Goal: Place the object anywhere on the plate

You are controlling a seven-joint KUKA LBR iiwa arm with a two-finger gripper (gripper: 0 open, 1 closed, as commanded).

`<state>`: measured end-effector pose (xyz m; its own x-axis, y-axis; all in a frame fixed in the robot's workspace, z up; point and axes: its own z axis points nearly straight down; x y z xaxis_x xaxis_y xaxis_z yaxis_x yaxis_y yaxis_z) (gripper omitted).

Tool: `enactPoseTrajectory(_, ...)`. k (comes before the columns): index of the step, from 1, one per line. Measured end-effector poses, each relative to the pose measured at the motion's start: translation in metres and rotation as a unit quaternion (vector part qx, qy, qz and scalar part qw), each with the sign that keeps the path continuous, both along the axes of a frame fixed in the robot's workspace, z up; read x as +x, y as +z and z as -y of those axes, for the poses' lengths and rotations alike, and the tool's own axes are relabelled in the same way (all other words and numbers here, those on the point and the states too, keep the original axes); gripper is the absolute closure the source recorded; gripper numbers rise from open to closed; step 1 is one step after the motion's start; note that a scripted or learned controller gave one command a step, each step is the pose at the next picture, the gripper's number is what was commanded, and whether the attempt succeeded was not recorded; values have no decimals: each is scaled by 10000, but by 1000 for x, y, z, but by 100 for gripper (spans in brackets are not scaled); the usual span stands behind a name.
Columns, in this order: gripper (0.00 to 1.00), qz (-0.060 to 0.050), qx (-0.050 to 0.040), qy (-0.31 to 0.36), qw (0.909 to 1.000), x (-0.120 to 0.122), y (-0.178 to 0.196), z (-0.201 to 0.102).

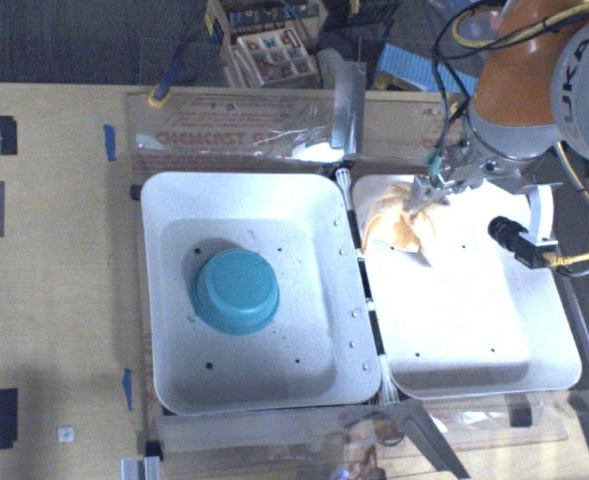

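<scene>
The gripper (pixel 421 196) is being held over the upper left corner of the right bin (pixel 474 353), its fingers clamped on a pale orange-and-white object (pixel 399 230) that is being seen hanging just below them. A blue plate (pixel 236 290), upside down, is being seen in the left bin (pixel 174 208), well apart from the object.

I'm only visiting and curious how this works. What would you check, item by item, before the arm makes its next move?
1. Gripper over the tan object in the right bin: ok.
2. Object actually between its fingers: cannot tell.
3. What the washed-out object is: cannot tell.
4. Target located, the blue upturned dish in the left bin, if that is the plate: ok.
5. Object on the dish: not ok.
6. Dish top free for a drop: ok.
</scene>
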<state>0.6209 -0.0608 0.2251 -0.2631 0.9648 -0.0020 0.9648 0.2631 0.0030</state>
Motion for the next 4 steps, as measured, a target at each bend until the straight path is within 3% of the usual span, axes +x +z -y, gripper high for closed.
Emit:
enactPoseTrajectory(1, 100, -16, 2, 1995, 9799, 2, -2, -52)
enactPoseTrajectory(2, 100, -13, 1, 3906, 9206, -16, 6, -105)
enactPoseTrajectory(3, 100, -8, -1, 5652, 8250, -27, -4, -159)
enactPoseTrajectory(4, 100, 19, -13, 6076, 7942, -34, 0, -210)
